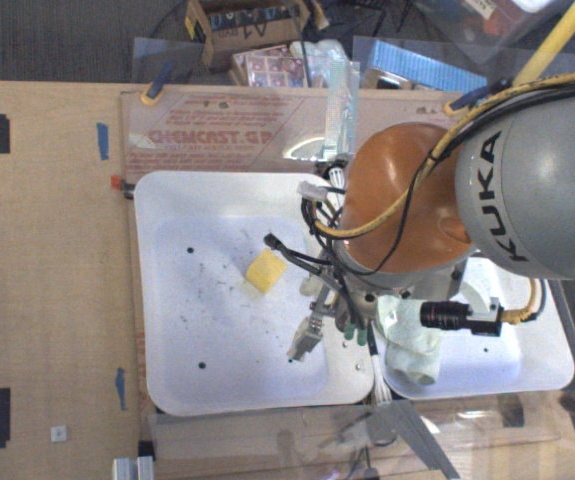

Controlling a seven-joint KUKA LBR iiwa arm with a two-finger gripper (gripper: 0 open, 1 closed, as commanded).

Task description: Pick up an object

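Low over the left bin's floor, near its lower right corner: claw [305, 343], tips angled down-left, nothing visible between them. Open or closed: cannot tell, tips too small and dark against cables. Judged mid-descent or hovering, no grasp yet.

Up-left of claw, apart from it: yellow block [265, 272], lying tilted on left bin [167, 268] floor, likeliest target. Sits free of the walls, so reachable from above.

Just right of claw, across the bin divide: pale crumpled object [412, 353] in right bin [542, 363], partly under the wrist; identity unclear. Small green-tipped bits beside the wrist, too small to name.

Above claw: orange band [397, 203], cables looped around it, grey arm [537, 188] entering from the right. "KUKA" in black letters on grey housing, reads sideways.

Behind bins: clear sheet with reddish print [217, 133], appears to read "CHEMCAST GP", mirrored or faint; not certain. Wooden surface [47, 268] at left, with black corner marks and blue tape pieces, probably alignment markers.
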